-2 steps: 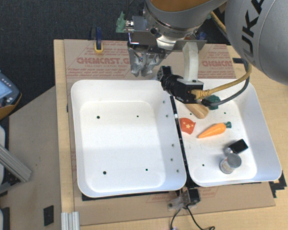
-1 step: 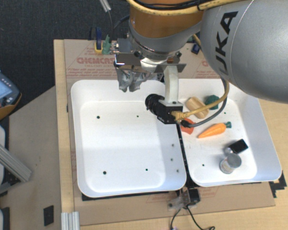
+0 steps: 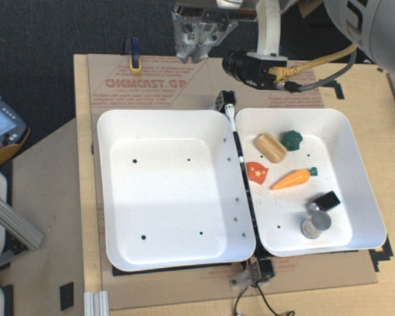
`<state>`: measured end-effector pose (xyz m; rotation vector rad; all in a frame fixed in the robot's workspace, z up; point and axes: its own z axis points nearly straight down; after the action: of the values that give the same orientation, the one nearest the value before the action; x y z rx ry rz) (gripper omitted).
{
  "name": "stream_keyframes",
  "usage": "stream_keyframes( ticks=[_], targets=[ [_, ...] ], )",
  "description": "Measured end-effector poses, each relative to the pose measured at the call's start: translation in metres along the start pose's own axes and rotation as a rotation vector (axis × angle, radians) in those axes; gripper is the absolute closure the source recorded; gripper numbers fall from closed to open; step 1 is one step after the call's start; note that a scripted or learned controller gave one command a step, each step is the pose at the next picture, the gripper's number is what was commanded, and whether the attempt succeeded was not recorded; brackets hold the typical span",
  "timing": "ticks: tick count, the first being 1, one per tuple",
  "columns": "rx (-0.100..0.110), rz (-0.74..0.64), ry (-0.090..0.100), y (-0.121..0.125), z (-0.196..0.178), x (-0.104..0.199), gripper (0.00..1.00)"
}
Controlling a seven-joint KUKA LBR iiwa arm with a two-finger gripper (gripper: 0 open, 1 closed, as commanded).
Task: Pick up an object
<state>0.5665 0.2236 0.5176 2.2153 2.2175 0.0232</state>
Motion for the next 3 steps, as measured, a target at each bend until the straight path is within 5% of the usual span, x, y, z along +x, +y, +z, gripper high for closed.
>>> stream_keyframes(
  ticks=[1,2,3],
  targets=[
    [0.033,0.003,-0.012,0.028,0.228,-0.001,1.00],
    [0.024,-0.001,-0.006,-0.037,0.238,0.000,1.00],
    [0.009,0.004,-0.002,-0.091,0.163,-0.037,1.00]
  ],
)
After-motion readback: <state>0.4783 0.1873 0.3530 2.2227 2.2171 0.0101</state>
